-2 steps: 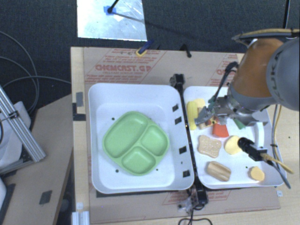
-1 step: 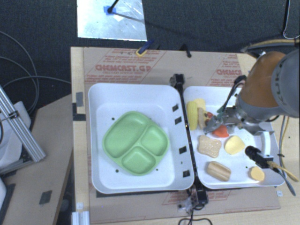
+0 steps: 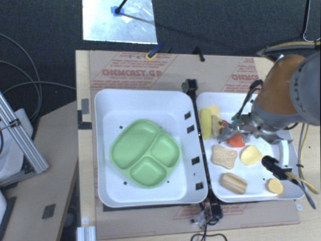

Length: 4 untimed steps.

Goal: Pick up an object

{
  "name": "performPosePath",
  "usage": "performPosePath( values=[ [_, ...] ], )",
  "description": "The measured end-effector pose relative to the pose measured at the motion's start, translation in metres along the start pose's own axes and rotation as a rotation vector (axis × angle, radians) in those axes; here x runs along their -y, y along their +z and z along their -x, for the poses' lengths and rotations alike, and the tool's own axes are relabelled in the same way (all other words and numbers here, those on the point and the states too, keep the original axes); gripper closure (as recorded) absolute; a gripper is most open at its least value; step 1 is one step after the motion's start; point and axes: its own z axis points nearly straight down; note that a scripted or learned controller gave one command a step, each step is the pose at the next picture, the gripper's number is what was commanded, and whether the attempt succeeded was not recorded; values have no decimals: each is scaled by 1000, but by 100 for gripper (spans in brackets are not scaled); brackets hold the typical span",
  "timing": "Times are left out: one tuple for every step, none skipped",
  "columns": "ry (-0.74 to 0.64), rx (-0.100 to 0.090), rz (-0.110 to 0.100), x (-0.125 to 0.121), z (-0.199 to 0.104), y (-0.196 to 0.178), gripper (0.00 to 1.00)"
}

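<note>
Bread-roll-shaped toy lies at the right bin's front edge, well below the gripper, which hovers between a corn cob and an orange-red piece; whether its fingers are parted cannot be told.

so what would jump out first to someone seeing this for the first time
The big green divided plate lying alone in the left bin catches the eye first. Next comes the grey arm with its orange band, reaching in from the right so that its gripper is low over the right bin, close to an orange-red piece among yellow and tan toy foods.
</note>
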Motion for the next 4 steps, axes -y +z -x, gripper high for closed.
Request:
performPosePath(
  values=[
    [0, -1, -3, 1, -8, 62, 0],
    [-7, 2, 15, -60, -23, -48, 0],
    [3, -1, -9, 5, -7, 18, 0],
    [2, 1, 5, -13, 23, 57, 0]
  ],
)
